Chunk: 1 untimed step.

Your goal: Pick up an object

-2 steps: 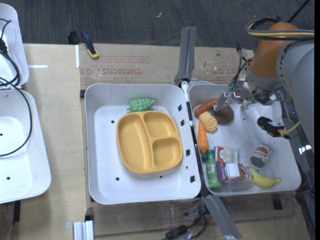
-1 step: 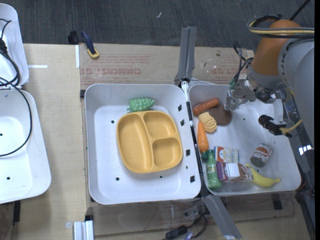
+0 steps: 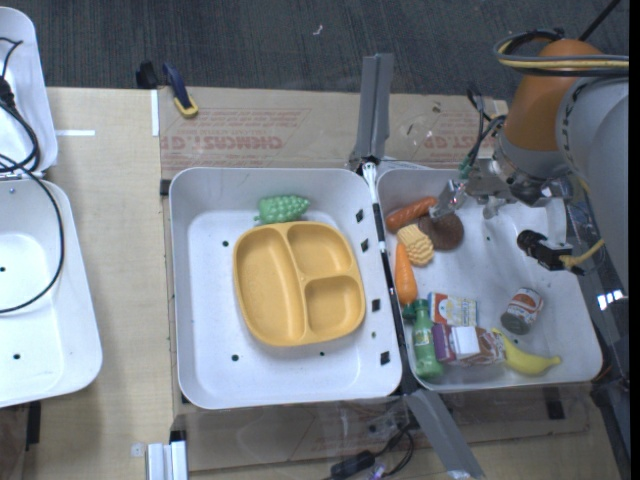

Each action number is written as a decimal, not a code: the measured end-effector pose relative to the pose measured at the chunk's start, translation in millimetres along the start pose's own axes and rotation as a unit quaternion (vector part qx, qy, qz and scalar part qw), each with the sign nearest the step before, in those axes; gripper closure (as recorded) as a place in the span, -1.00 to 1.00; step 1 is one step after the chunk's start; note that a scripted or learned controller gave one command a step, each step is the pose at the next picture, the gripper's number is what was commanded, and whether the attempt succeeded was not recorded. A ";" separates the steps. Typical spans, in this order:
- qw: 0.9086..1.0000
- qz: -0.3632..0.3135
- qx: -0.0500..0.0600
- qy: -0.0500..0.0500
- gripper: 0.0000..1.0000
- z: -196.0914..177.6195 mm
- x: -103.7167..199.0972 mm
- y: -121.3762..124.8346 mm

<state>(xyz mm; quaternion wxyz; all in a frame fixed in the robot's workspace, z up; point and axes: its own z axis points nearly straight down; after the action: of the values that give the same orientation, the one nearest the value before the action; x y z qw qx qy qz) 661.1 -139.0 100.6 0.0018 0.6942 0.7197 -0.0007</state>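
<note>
Dark carpet lay behind the table. Right bin held a hot dog, brown cookie, carrot, can and banana. Hand sat low over the cookie, beside the hot dog; spread or pinched, could not tell. Best course, as judged: centre on one item, descend straight, then close.

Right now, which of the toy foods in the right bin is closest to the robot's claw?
The dark brown round piece, lying just below the gripper at the bin's top left. The banana and the can sit much farther off, toward the bottom right.
</note>
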 end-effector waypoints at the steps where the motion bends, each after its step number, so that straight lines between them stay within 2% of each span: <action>1: 1.000 -0.001 0.001 -0.001 1.00 -6.8 -0.5 0.2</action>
<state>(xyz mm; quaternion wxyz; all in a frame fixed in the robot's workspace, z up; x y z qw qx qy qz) 661.3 -139.5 107.4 0.0015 0.6936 0.7204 -0.0017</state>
